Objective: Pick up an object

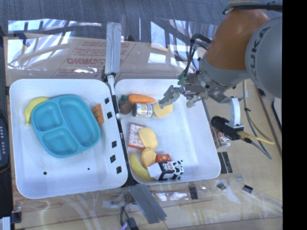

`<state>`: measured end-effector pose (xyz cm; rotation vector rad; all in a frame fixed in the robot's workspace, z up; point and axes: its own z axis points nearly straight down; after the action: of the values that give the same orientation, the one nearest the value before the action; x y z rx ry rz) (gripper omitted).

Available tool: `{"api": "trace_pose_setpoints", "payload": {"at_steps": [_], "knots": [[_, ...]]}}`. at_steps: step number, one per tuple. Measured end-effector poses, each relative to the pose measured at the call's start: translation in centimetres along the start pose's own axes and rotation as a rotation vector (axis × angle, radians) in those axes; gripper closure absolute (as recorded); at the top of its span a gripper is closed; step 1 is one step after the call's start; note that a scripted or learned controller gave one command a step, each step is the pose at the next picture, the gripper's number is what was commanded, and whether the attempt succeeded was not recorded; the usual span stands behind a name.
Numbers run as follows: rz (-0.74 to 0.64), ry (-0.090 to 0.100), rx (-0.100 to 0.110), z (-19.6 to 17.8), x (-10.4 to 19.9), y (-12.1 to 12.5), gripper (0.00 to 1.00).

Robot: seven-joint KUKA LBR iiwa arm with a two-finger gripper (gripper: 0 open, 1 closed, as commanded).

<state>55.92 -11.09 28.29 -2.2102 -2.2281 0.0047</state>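
The gripper (178,97) is seen above the upper part of the right bin (201,147), reaching in from the right. Its two fingers (169,97) are spread apart, and nothing is held between them. A pale yellow wedge (163,110) lies just below the nearer finger, close beside it, but not between the fingers. A small can (142,110) is placed just left of the wedge, and a carrot (141,98) lies above the can, near the bin's upper left corner. Lower in the same bin, a yellow chip-like piece (148,138), a banana (138,167) and a black-and-white carton (168,169) are gathered, well apart from the gripper. In the left bin (29,176), a blue divided tray (64,124) is set, with a second banana (32,107) tucked against its upper left edge.
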Motion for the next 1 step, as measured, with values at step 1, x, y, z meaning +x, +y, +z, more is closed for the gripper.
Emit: {"api": "trace_pose_setpoints", "payload": {"at_steps": [1], "knots": [[-0.006, 0.002, 0.012, 15.53, 1.62, 3.22, 0.0]]}}
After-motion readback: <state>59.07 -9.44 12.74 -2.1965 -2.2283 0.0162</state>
